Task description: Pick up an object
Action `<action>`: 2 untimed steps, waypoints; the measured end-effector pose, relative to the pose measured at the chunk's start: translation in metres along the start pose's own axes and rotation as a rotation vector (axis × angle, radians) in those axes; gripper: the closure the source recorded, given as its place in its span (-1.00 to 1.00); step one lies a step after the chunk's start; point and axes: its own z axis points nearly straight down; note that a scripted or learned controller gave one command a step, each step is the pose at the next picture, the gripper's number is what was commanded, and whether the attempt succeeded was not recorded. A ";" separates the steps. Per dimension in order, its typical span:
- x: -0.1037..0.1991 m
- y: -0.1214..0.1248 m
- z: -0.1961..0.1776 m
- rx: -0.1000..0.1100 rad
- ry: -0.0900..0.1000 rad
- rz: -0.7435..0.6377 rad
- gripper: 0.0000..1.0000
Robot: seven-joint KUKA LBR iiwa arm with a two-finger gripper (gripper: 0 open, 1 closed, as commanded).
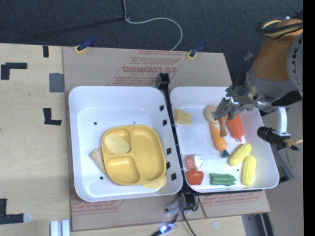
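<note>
A: What sits at the left of the desk (29, 132)?

B: Bare tan surface with a few dark marks. Next comes the left bin (83, 100), shallow and white. In it lies a yellow divided tray (140, 156), with a pale round piece (117, 143) in its upper-left compartment. A beige scrap (96, 156) pokes out from under the tray's left edge.

A: And the right bin (197, 97)?

B: It touches the left one along a black seam. Near its upper left is a pale yellow wedge (183, 116). Lower down sit a red and white piece (192, 161) and, just below it, a red tomato-like piece (195, 177). A green pepper (222, 179) lies beside that. Further right, two ears of yellow corn (245, 162) lie near each other. Above them an orange carrot (217, 136) lies at a slant.

A: Where is the arm?

B: It reaches in from the right. The gripper (228, 111) hangs low over the bin's upper right, its fingers parted rather than clenched. Just beside them are a beige round piece (211, 113), a brownish stick-like piece (223, 126) and a red-orange piece (236, 126).

A: Has anything been picked up?

B: I judge not. Nothing shows between the fingers, and every object appears to rest in a bin. Closing on one piece and lifting it is left to do; which one is the target, I cannot tell.
</note>
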 end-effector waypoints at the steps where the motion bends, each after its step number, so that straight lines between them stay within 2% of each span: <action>1: 0.052 -0.019 -0.002 0.004 0.002 -0.004 1.00; 2: 0.061 -0.037 -0.006 0.005 0.001 -0.001 1.00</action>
